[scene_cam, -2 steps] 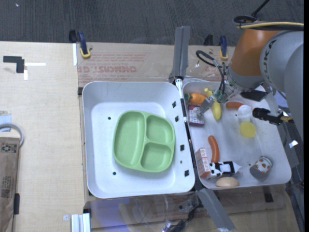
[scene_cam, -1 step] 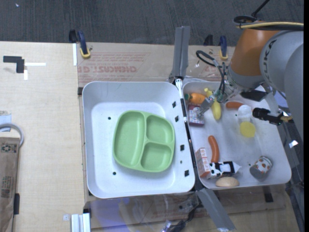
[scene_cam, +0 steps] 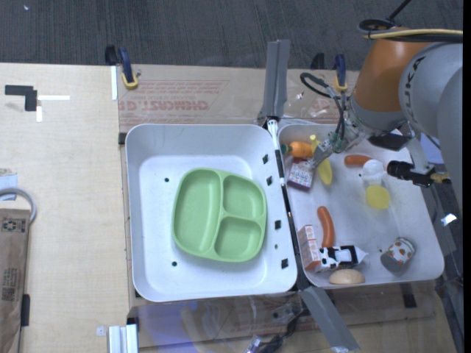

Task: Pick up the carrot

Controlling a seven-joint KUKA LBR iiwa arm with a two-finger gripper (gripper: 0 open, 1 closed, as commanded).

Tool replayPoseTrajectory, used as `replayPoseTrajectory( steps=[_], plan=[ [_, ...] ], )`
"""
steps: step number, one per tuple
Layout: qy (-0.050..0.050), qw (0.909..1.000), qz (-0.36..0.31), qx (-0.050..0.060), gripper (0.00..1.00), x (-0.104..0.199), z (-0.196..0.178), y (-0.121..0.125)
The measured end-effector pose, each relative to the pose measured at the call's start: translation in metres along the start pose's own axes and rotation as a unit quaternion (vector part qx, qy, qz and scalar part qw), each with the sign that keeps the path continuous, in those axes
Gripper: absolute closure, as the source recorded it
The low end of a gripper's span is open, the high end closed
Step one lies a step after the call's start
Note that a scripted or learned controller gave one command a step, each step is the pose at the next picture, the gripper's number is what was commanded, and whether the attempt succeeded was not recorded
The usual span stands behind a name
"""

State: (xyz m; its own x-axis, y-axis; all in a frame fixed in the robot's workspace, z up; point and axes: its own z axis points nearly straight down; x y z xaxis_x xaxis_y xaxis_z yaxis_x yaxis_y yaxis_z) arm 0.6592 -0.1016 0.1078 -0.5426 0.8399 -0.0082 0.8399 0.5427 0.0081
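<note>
Scanning from the left: the left white bin [scene_cam: 140, 219] carries a pale green three-compartment plastic tray [scene_cam: 219, 214], which plays no part in this pick. The right white bin [scene_cam: 427, 219] is crowded. The small orange carrot with a green top [scene_cam: 300, 149] lies in its far-left corner, close against the wall by the divider. Just beside it I see a maroon-and-white packet [scene_cam: 301, 175] and a yellow banana-like piece [scene_cam: 324, 170].

Risks, as I judge them: the corner leaves little room for a finger on the wall side, so a descent could strike the bin wall or push the carrot tighter into the corner. The packet and yellow piece sit near enough to be caught or nudged instead. A rounded carrot may also squirt out of a pinch.

Arm pose: the grey arm with its orange band [scene_cam: 386, 72] reaches in from the right over the bin's far edge. The gripper [scene_cam: 329, 147] is low, just right of the carrot. I cannot tell whether it is spread or closed; nothing is visibly held.
</note>
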Motion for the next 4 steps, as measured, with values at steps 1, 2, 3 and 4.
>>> replayPoseTrajectory(
  steps=[1,2,3,4],
  plan=[
    [0.000,1.0000,0.000,0.000,0.00,0.0000,0.0001,0.0000],
    [0.000,1.0000,0.000,0.000,0.00,0.0000,0.0001,0.0000],
    [0.000,1.0000,0.000,0.000,0.00,0.0000,0.0001,0.0000],
    [0.002,0.9996,-0.029,0.003,0.00,0.0027,-0.0061,-0.0007]
  ],
)
